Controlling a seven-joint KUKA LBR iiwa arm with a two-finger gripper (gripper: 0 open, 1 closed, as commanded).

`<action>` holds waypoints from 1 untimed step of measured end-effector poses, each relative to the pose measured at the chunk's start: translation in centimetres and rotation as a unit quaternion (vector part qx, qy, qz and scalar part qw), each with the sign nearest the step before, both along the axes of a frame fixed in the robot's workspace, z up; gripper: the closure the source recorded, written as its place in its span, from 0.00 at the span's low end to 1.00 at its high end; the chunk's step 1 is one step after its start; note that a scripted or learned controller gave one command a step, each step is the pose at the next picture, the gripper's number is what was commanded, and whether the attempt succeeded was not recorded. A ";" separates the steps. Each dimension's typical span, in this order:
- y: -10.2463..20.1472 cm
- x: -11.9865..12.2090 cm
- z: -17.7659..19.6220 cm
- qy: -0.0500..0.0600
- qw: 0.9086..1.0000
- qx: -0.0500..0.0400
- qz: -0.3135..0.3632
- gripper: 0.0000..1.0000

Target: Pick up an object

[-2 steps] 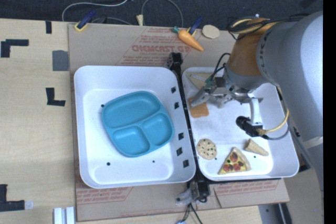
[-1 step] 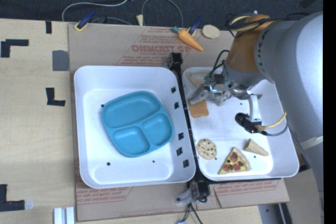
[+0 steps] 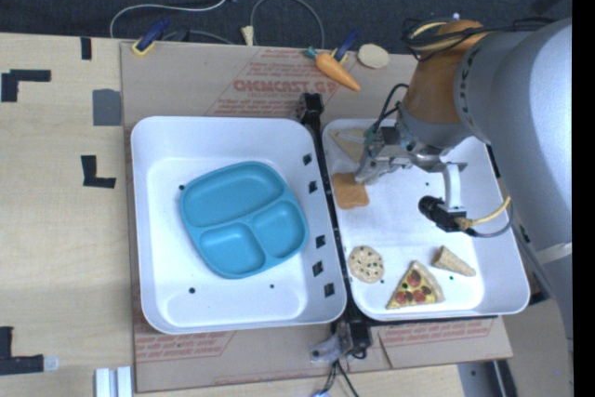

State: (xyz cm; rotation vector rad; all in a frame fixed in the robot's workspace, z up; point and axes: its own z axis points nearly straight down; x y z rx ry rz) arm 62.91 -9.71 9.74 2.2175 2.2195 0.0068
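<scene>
Gripper [image 3: 364, 170] sits low in your right bin [image 3: 507, 288] — just above the toast [image 3: 350, 192]; jaws' state can't be told.

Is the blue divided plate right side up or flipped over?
Right side up: the blue divided plate in the left bin shows three hollow compartments.

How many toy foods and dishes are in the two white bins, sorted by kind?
Blue divided plate: 1
Cookie: 1
Pizza slice: 1
Tan wedge: 1
Brown bread-like piece: 1
Total: 5
A carrot and a pale round piece lie outside the bins, uncounted.
</scene>
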 end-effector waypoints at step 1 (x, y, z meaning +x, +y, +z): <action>-1.2 -2.3 2.7 0.004 1.000 0.000 -0.001 1.00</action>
